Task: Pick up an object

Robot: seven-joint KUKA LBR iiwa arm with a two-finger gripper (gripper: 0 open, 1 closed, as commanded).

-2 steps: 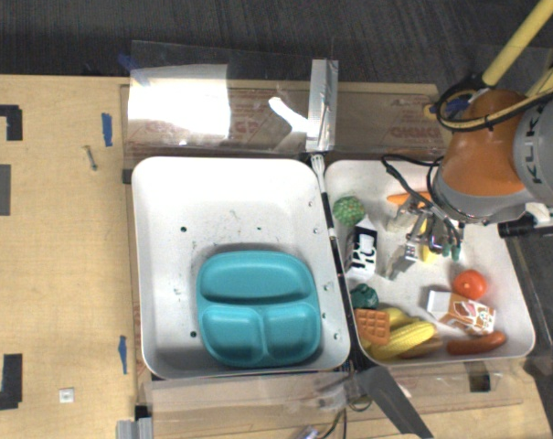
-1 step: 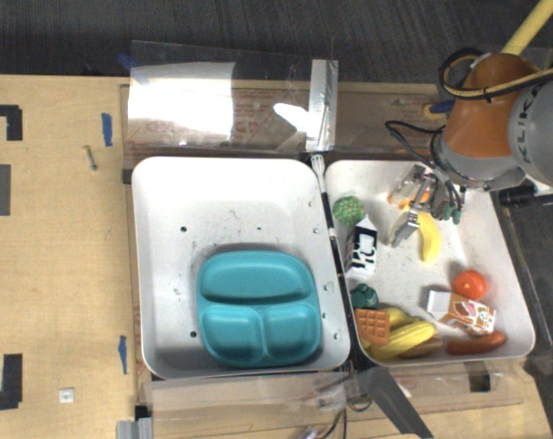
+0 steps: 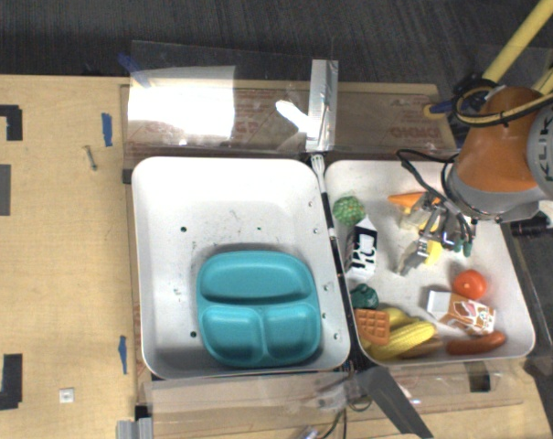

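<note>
The right bin (image 3: 518, 273) holds several toy foods. Along its left side are a green leafy ball (image 3: 348, 210), a black-and-white carton (image 3: 363, 250) and a dark green piece (image 3: 363, 294). At the front lie a waffle (image 3: 371, 324), a yellow corn cob (image 3: 409, 337) and a brown sausage (image 3: 475, 343). A red tomato (image 3: 470, 284), a white block (image 3: 437, 300) and a printed orange box (image 3: 473, 315) sit front right. My gripper (image 3: 426, 243) hangs low over the bin's middle, just below an orange carrot (image 3: 405, 200). A small yellow piece (image 3: 431, 252) lies right at its tip.
The left bin (image 3: 166, 199) carries a teal divided tray (image 3: 258, 307) in its front half. A metal divider (image 3: 323, 108) stands behind the wall between the bins. Yellow and black cables (image 3: 459, 99) hang by the arm at the upper right.
</note>
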